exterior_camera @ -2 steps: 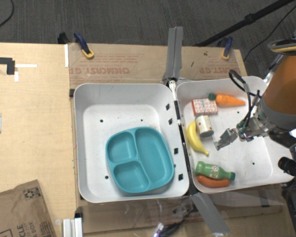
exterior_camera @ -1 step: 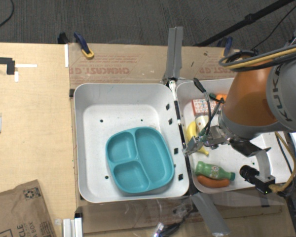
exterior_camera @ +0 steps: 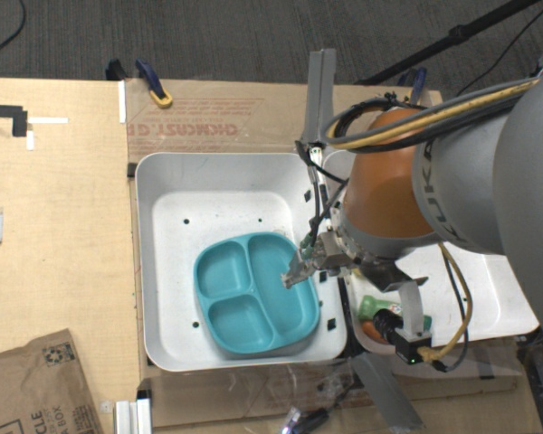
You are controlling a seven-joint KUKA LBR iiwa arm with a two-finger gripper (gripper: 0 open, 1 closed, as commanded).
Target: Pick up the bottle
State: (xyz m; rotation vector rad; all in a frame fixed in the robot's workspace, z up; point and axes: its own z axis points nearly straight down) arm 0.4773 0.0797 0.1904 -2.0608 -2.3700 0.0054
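The big grey arm (exterior_camera: 489,170) with its orange band (exterior_camera: 389,188) was closest to my camera and hid a lot of the right bin (exterior_camera: 498,297). Its gripper (exterior_camera: 300,269) hung low over the right edge of the left bin (exterior_camera: 143,242), just above the right rim of the blue plate (exterior_camera: 244,297) that lay near that bin's front edge. I could not tell if the gripper was spread or pressed together, and I saw nothing held in it. What I took for the bottle (exterior_camera: 373,307) was a small green thing in the right bin, near its front left corner, with something orange (exterior_camera: 373,329) just beside it toward the front edge. So the bottle lay to the right of the gripper and a bit nearer the front, across the wall between the two bins. The arm covered so much of it that I could not tell which way it lay. I thought the gripper had to cross into the right bin first.
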